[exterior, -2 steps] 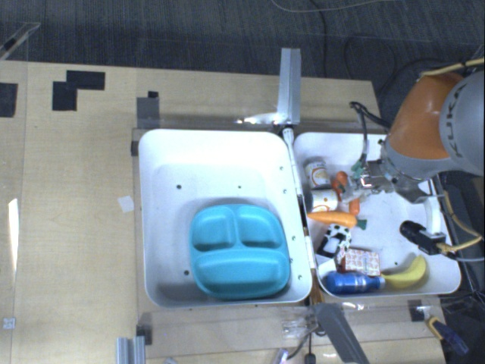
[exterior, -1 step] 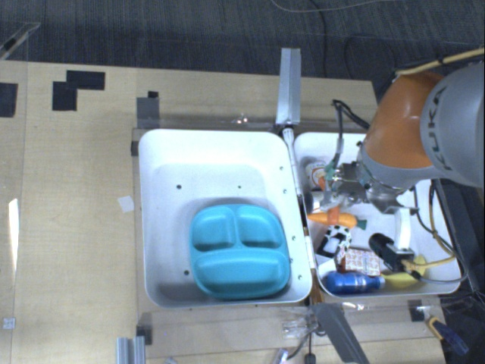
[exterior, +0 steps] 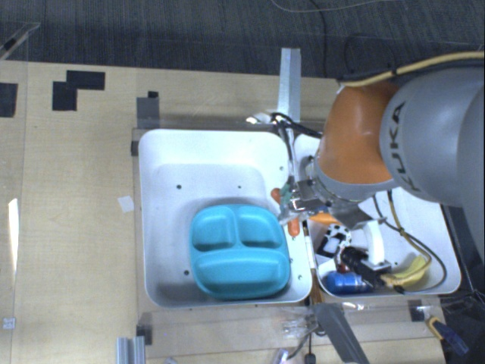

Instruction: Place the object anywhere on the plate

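Nearest the camera, right bin [exterior: 452,279] front corner: a blue can-like item [exterior: 345,283], a yellow banana-shaped thing [exterior: 409,273], a white piece [exterior: 375,245] and some dark bits, all crowded together under the arm. Left bin [exterior: 155,203] holds the blue divided plate [exterior: 239,250], three compartments, sitting toward the front right of that bin, nothing on it that I can see. Just past the plate's right rim, about over the wall between the two bins, is the gripper [exterior: 292,203], hanging off the grey wrist with the orange band [exterior: 356,139]. There's something small and orange/teal [exterior: 282,196] right at the fingertips, and another orange bit [exterior: 322,220] just behind, but it's too cluttered and blurry to say whether either is actually pinched between the fingers, or how far apart they are, so can't tell on grip state. My read: we're at the transfer step, tool at the bin divider, near the plate edge but not over it. If it does have the object, next move needs a short shift left and toward the camera to get over a compartment, then lower and release. If the fingers are bare, it needs a re-pick from the right bin first. Farther back, a metal upright post [exterior: 290,82] at the bins' rear, then dark carpet with a loose cable [exterior: 356,2].
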Robot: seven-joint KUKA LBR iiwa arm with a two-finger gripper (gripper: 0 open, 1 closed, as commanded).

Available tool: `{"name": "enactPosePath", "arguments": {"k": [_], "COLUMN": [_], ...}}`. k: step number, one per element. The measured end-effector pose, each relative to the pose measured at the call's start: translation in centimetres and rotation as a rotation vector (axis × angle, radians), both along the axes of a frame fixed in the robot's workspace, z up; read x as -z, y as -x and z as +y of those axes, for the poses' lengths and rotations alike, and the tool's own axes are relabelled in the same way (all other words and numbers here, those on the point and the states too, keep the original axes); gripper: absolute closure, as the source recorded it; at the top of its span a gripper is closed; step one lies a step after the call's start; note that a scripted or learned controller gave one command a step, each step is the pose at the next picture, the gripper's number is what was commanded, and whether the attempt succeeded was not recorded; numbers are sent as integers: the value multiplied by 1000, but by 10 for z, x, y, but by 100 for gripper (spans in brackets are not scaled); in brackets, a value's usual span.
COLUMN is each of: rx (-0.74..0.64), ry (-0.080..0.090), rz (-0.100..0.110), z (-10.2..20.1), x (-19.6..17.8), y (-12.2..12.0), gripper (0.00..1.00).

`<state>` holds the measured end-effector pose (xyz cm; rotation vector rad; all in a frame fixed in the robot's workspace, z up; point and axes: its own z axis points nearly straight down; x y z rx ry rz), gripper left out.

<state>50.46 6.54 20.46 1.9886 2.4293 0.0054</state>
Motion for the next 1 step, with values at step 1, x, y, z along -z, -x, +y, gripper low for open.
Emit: {"name": "enactPosePath", "arguments": {"k": [1], "rx": [0], "ry": [0], "rz": [0], "z": [0], "x": [0], "y": [0], "gripper": [0]}}
